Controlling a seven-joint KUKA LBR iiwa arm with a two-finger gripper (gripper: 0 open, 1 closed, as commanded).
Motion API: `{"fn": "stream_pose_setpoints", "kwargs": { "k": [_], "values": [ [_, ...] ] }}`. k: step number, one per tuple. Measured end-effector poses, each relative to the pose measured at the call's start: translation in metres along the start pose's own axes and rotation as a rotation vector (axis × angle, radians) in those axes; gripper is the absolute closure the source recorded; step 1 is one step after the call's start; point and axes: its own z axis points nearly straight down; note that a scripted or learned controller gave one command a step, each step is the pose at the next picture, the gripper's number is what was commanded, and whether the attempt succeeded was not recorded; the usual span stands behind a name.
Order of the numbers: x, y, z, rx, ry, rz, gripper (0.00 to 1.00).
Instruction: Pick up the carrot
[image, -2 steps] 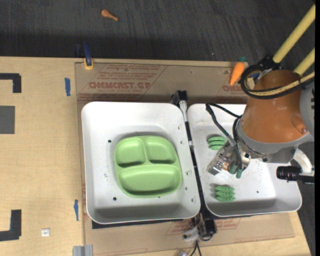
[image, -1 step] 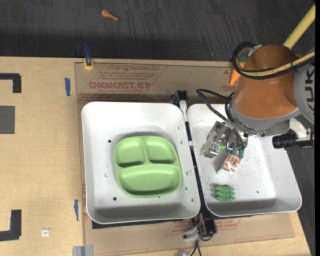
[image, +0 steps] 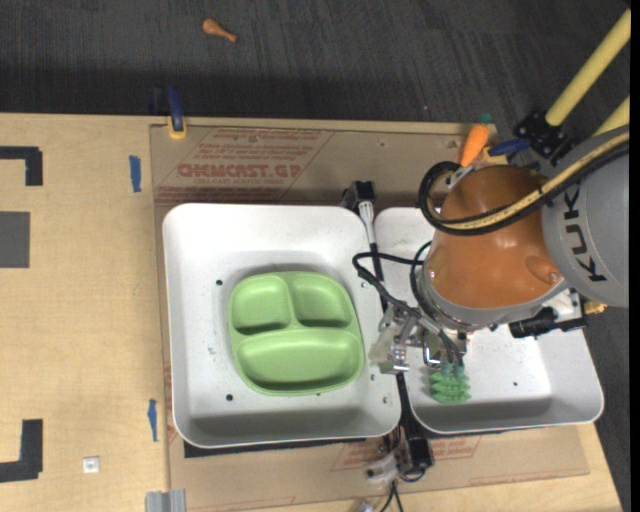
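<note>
Claw (image: 420, 345) hardware is seen low over the inner edge of the right bin (image: 520, 392), close to the wall shared with the left bin (image: 190, 300). Whether it is released or clenched cannot be told, because the metal parts are jumbled together from this angle. Nothing orange is seen in it.

Just beside the claw, toward the near rim, a small green ridged toy (image: 450, 384) lies on the floor of the right bin. Above the claw, much of that bin is covered by the orange band of the arm (image: 495, 250). A black cable (image: 371, 240) runs along the divide between the bins. A green divided plate (image: 295, 330) rests in the middle of the left bin.

The carrot (image: 474, 145) is judged to be the slim orange piece with a green tip, seen at the far edge of the right bin, partly hidden by the arm and well apart from the claw. A second small orange object (image: 218, 30) lies on the dark floor beyond the bench (image: 80, 300); what it is cannot be made out.

For the step in hand, the claw should be raised clear of the green toy and the cable and carried to the far edge. It should be lined up across the carrot's narrow width and lowered around the middle. A glancing touch near the rim could knock the carrot out of reach.
</note>
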Motion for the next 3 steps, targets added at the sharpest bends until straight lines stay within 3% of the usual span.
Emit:
{"fn": "stream_pose_setpoints", "kwargs": {
  "k": [1, 2, 3],
  "values": [
    [-0.01, 0.058, 0.029, -0.001, -0.003, -0.38, 1.0],
    [-0.081, -0.029, -0.009, 0.0, -0.004, -0.508, 1.0],
    [-0.02, 0.034, 0.0, -0.001, 0.0, -0.918, 1.0]
  ]
}}
